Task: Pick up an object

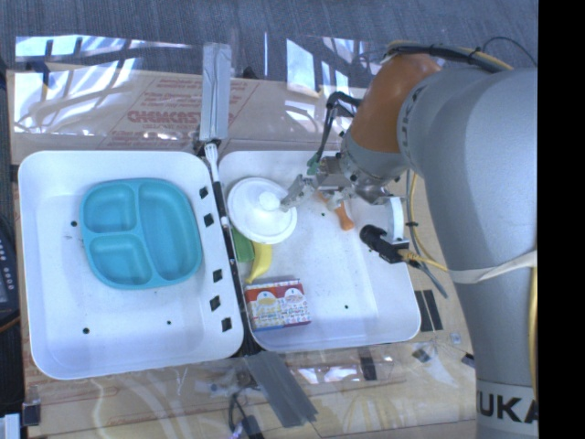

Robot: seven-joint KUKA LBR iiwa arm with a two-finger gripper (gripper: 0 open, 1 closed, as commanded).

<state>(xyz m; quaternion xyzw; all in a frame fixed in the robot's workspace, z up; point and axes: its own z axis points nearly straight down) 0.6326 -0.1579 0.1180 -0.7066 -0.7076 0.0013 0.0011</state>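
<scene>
Bins, two, shallow and white, side by side across the middle of the frame. Left bin (41, 245): one turquoise divided plate (142, 232) with three compartments, lying flat in the upper centre of that bin, well apart from the walls. Black clips (218, 262) along the seam between the bins, at frame centre. Right bin (366, 314): round white lid-like disc (261, 210) with a raised knob at its upper left corner area, close against the dividing wall; yellow banana (260, 261) just below the disc, partly tucked under its edge, with a green item (241, 245) beside it against the wall, identity not clear; small printed carton (277, 304) in red and white near the lower left of that bin, just below the banana. Small orange object (345, 218) near the bin's upper middle, directly beneath the wrist, shape too small to tell. Gripper (315, 188) low over the upper part of the right bin, pointing toward frame left, one thin finger (294, 193) reaching to the disc's right rim; opening of the fingers and any hold: cannot tell. Black fitting (379, 241) on the wrist assembly, right of the orange object. Arm (475, 172), grey with orange band (393, 99), filling the right side of the frame. Cardboard sheet (137, 108) with red print behind the bins, upper left.
</scene>
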